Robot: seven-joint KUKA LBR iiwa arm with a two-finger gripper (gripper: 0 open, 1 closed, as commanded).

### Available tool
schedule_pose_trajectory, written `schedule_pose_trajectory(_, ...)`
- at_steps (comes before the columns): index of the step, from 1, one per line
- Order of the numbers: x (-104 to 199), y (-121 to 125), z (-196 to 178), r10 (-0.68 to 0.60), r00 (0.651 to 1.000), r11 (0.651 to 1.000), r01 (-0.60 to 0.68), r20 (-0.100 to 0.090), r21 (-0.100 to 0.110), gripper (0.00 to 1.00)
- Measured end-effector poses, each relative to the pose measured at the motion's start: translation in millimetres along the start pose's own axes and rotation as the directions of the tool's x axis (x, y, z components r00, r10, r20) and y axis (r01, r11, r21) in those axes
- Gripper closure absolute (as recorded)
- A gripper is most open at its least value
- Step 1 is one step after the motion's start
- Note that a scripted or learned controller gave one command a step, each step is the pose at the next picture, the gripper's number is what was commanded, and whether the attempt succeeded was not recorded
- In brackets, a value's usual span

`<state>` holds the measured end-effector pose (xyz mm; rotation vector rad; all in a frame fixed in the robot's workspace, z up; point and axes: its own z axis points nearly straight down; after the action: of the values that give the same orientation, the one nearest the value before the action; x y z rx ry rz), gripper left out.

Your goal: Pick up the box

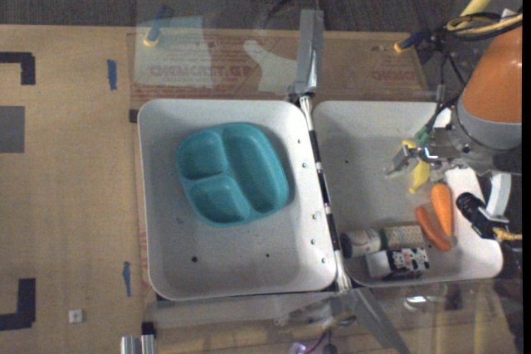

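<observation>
- Two white bins sat side by side on the bench (66, 203); you had the left bin (158, 261) and the right bin (357, 128) meeting along a metal divider (319, 178).
- Left bin held a teal plate (232, 174) with three compartments, lying flat, upper middle of the bin, apart from the walls.
- The box (398, 260) lay at the near edge of the right bin: small, white and dark print, on its side, just right of the divider corner.
- Just above it you had a small speckled item (404, 235) and a pale round-ended item (362, 241), both touching or nearly touching the box; can't tell what they were.
- Two carrots (440, 215) lay right of the box, close together, tilted, near the bin's right wall.
- Arm (494, 95) came in from the right, orange band over the right bin's far-right corner.
- Gripper (412, 168) was over the right bin's upper right, well apart from the box, above and left of the carrots.
- Fingers: something yellow (421, 175) sat right at the tips, but you couldn't tell from this view whether they were spread or closed, or whether they gripped it.
- The box was not between the fingers; it was resting in the bin.
- Clear sheet (199, 54) with blue tape lay on the bench behind the bins.
</observation>
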<state>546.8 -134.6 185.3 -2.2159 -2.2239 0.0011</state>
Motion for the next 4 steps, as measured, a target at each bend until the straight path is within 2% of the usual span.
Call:
schedule_pose_trajectory(1, 26, -50, 89, -0.149, 0.989, 0.989, 0.149, 0.0, -0.001, 0.0)
schedule_pose_trajectory(2, 10, 43, 97, -0.207, 0.978, 0.978, 0.207, 0.006, -0.011, 0.0)
schedule_pose_trajectory(3, 11, 115, 98, -0.098, 0.995, 0.995, 0.098, 0.004, -0.006, 0.0)
schedule_pose_trajectory(4, -8, 43, 97, 0.013, 1.0, 1.0, -0.013, 0.003, -0.009, 0.0)
